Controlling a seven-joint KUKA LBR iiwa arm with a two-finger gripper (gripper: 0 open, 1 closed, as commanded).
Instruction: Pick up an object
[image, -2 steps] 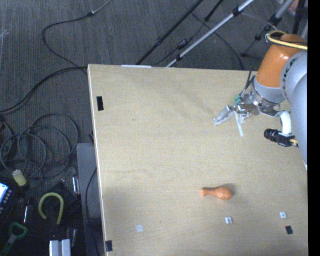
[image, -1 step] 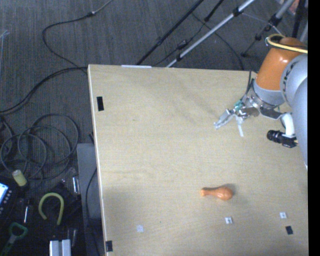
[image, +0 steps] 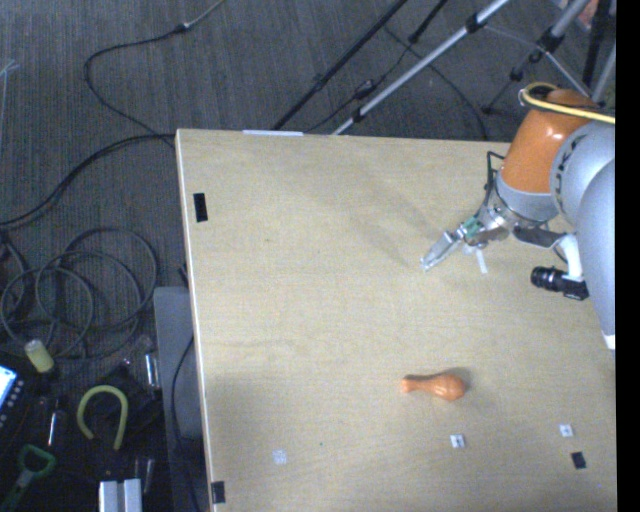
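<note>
An orange, pear-shaped object (image: 436, 386) lies on its side on the tan bench top (image: 300, 300), toward the front right. My gripper (image: 452, 262) hangs above the bench at the right, well behind the orange object and apart from it. Its two fingers are spread open, one pointing left (image: 432, 257) and one shorter at the right (image: 481, 262), and nothing is between them. The grey arm with its orange band (image: 545, 140) comes in from the right edge.
Small black and white markers sit on the bench: one at the left rear (image: 201, 207) and a few near the front right (image: 457, 440). The bench's left edge (image: 190, 300) drops to a floor with cables (image: 80, 290). Tripod legs (image: 420, 60) stand behind.
</note>
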